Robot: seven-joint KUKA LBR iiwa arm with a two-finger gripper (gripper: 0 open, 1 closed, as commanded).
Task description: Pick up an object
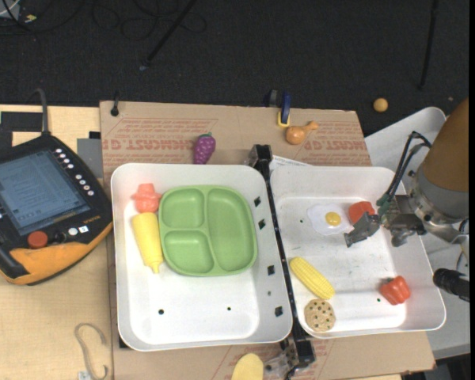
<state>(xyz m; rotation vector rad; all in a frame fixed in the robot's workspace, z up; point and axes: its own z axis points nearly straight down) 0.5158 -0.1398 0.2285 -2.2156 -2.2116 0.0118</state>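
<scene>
Grey arm with a broad orange band above the wrist. Black cable looping along the near side. Dark metal gripper at the tip, angular, possibly with small screws, too blurred to tell.

Bench: cardboard sheet, two white bins, teach pendant.

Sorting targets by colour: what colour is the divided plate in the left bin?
Light green; the divided plate shows clearly in the camera view.

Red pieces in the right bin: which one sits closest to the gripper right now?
The red piece at the bin's upper middle, beside the fried egg, sits right by the gripper. The other red piece lies farther off, near the bin's lower right corner.
</scene>
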